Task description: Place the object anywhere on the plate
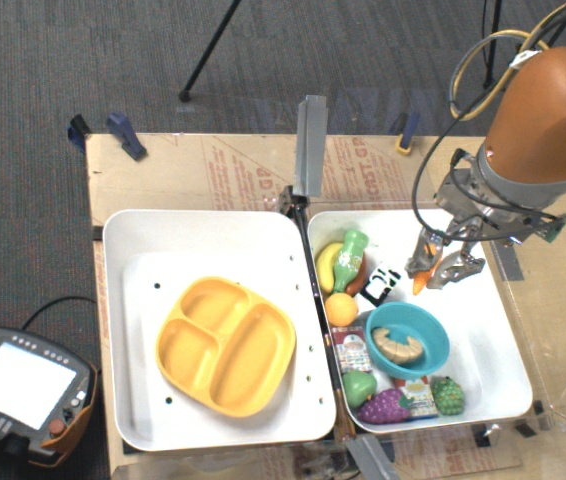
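A yellow plate (225,344) with three compartments lies in the left bin (133,268), with nothing on it. My gripper (443,266) hangs over the upper right part of the right bin (498,368), to the right of the plate. A small orange object (421,282) pokes out from between its fingers at the lower left, and the gripper is shut on it. The orange wrist band sits above and to the right of the gripper.
The right bin holds a banana (327,264), a green bottle (352,252), an orange (341,309), a black-and-white item (381,284), a teal bowl (425,330) with a tan piece, purple grapes (387,405) and other toys. A grey divider post (310,153) stands between the bins.
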